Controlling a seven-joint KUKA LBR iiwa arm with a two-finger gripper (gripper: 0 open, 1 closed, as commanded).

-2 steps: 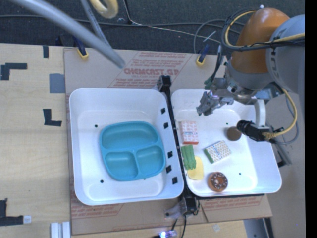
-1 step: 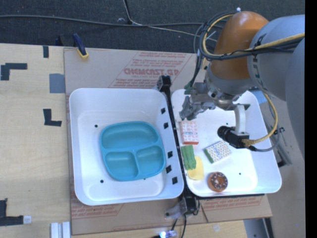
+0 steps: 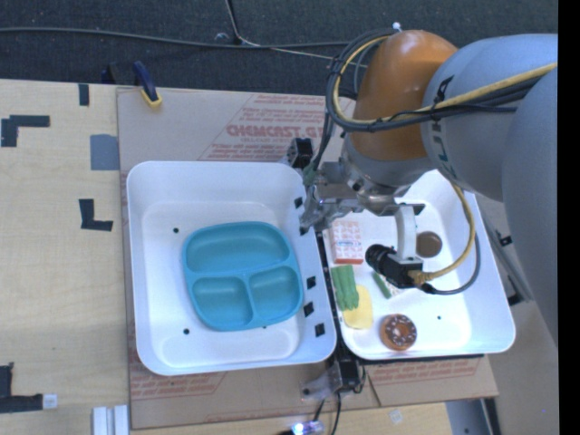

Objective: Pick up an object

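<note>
The gripper (image 3: pixel 344 220) is hanging low over the right bin (image 3: pixel 480 329), above a small red-and-white packet (image 3: pixel 346 240); its finger state cannot be told. A doughnut (image 3: pixel 398 331) is lying nearby. A blue plate (image 3: pixel 241 273) is sitting in the left bin (image 3: pixel 154 270).

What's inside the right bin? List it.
In the right bin: a donut, a green and yellow piece, a red-and-white packet and a brown round thing. The arm covers its upper part.
</note>
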